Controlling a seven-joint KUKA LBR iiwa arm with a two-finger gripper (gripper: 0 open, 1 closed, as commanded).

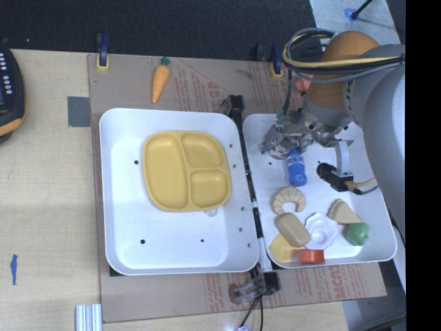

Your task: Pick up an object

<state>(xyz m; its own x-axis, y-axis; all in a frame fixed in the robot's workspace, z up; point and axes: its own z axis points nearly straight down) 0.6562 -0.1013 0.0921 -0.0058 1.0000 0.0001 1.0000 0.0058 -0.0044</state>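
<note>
My gripper [284,143] hangs low over the far part of the right bin [256,126], right at the top end of a small blue bottle [296,169] that lies in the bin. The bottle's cap end sits close under the gripper's metal body, and I cannot make out whether anything is between the fingers. Nearer the front of that bin lie a croissant [289,198], a bread roll [293,229], a yellow wedge [279,248], a small red block [312,256], a white fried egg [320,229], a tan slice [342,212] and a green piece [356,234].
The left bin [124,205] holds a yellow divided plate [186,169]. A toy carrot [160,80] lies on the brown board beyond the left bin. The arm's grey body and orange band [348,54] cover the right bin's far right side. A dark device [10,88] sits at the bench's left edge.
</note>
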